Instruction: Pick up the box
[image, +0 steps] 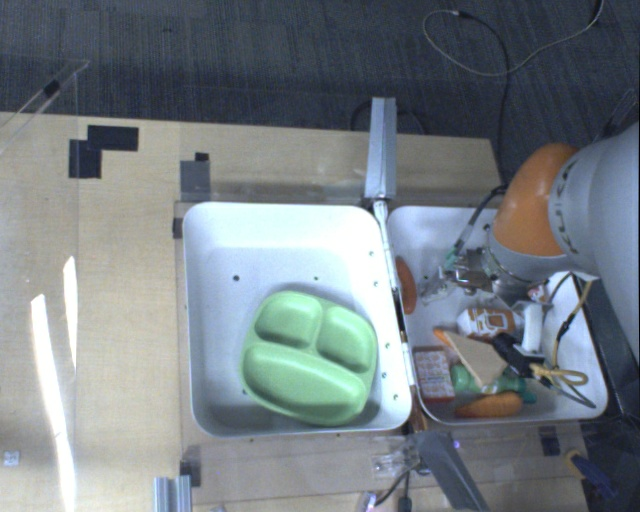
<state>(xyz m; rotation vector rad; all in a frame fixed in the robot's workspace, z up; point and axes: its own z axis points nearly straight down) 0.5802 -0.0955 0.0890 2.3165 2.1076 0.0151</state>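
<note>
A small red and white box (432, 372) lies flat at the front left of the right bin (425, 225), beside a tan cardboard wedge (482, 360). My gripper (450, 280) hangs low over the middle of that bin, behind the box and apart from it. The grey arm with its orange band (528, 215) comes in from the right and covers the bin's back right part.
Around the box lie an orange carrot (490, 405), a green item (462, 381), a white and brown bottle (488, 322), yellow-handled scissors (560, 378) and a reddish sausage (405, 285) by the left wall. A green sectioned plate (310, 355) sits in the left bin (215, 300).
</note>
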